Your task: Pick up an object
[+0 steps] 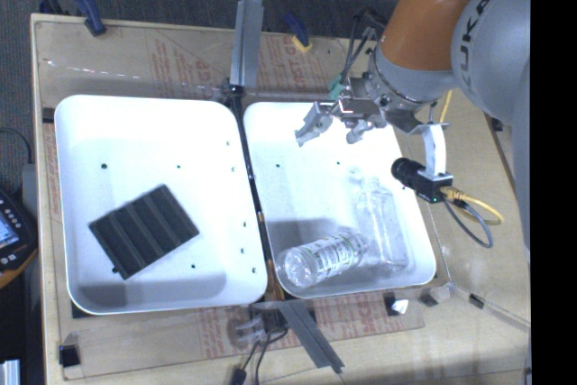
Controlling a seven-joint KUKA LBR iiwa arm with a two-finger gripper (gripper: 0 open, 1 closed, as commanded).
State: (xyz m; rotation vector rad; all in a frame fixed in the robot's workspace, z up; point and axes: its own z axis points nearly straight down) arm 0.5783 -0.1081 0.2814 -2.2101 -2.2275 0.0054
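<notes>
We see the gripper (pixel 332 127) hovering with jaws spread wide and nothing between them over the right bin (pixel 279 126), while the clear bottle (pixel 326 259) lies at its near edge, so we'd descend squarely across its body.

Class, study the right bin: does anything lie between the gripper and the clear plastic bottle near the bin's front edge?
Nothing visible does. The gripper hangs open over the back of the right bin, and only bare white floor separates it from the clear plastic bottle.
</notes>
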